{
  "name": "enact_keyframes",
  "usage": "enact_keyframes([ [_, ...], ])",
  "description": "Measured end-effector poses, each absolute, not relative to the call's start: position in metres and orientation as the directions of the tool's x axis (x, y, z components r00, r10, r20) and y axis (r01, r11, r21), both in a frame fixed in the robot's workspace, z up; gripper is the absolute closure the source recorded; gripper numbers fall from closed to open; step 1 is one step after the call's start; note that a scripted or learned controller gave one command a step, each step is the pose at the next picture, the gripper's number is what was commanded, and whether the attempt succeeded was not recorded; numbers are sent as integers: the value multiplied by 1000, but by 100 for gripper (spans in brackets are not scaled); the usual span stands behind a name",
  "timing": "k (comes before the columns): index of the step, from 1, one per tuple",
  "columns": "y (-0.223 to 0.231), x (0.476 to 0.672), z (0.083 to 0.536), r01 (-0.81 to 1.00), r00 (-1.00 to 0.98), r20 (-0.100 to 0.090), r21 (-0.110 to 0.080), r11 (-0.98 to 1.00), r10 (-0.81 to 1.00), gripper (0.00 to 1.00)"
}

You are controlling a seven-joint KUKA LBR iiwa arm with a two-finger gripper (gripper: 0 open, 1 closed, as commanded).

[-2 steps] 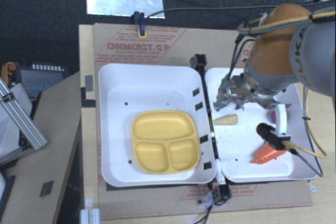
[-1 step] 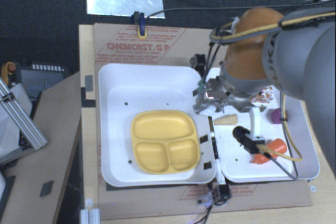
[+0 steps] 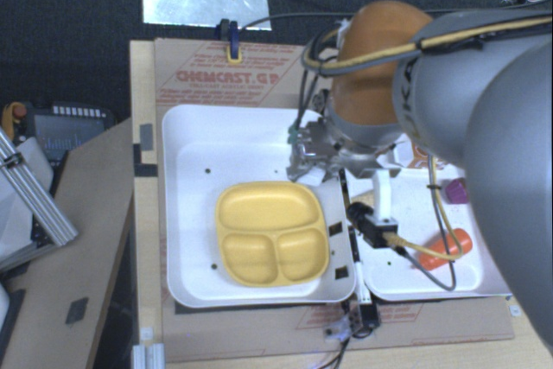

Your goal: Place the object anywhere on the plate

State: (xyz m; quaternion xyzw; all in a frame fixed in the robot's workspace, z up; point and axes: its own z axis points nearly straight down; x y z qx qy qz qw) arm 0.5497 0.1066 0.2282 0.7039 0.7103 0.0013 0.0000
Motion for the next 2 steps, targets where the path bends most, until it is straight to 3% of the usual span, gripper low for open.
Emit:
enact_keyframes([
  [2, 217, 546, 215, 1000, -10, 3, 1, 10, 1000, 100],
])
